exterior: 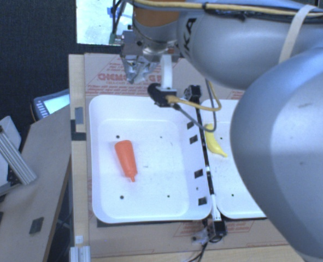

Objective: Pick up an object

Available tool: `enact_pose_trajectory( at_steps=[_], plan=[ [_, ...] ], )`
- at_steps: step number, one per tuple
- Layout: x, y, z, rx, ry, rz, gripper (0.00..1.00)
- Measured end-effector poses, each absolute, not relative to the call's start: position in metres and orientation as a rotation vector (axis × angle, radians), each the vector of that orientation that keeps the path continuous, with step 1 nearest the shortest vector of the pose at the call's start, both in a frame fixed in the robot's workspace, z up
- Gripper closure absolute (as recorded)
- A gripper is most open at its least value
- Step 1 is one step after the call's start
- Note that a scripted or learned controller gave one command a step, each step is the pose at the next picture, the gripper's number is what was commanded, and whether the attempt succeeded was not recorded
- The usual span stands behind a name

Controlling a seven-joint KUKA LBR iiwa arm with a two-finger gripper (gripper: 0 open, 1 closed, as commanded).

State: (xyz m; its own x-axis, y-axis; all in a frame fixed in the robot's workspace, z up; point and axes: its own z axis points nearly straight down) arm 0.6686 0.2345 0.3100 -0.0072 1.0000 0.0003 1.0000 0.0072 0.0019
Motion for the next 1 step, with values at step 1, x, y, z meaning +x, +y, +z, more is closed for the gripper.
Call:
enact_pose_trajectory(
  at_steps=[1],
  plan=[
    [0.6682,0.2344,0.263,2.218,2.226,-0.002,1.0]
  ],
)
